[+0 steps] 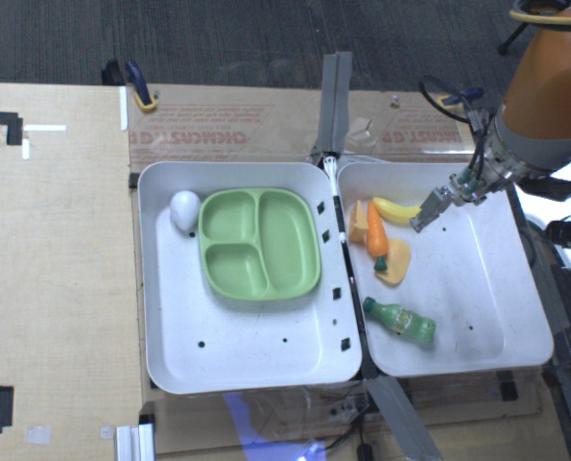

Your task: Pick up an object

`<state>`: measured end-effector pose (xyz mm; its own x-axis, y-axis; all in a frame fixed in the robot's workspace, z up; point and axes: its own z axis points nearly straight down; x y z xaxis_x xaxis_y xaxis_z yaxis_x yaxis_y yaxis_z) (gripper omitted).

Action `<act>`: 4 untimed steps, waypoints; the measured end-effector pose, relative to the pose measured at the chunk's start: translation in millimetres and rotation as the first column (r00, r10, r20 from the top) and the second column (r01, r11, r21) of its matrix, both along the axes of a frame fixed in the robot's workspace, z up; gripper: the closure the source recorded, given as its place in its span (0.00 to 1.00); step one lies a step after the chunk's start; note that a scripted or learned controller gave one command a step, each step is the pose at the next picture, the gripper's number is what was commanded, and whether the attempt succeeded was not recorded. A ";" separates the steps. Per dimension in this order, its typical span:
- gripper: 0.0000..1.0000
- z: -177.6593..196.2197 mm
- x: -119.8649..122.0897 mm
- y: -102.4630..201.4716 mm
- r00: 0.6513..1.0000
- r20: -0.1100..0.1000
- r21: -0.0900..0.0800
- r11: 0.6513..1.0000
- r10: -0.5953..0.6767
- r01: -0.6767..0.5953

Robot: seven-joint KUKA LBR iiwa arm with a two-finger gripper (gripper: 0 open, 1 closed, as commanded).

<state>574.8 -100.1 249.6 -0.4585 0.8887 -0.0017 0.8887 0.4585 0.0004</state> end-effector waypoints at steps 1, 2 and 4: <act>0.00 -133.5 17.1 -0.8 0.994 -0.003 0.001 0.994 0.105 -0.105; 1.00 -123.3 18.0 -2.1 0.995 0.001 0.000 0.995 0.100 -0.100; 0.00 -57.8 17.0 -36.3 0.995 0.001 0.000 0.995 0.104 -0.104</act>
<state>591.8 -136.4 191.8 -0.5481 0.8364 -0.0022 0.8364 0.5481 0.0010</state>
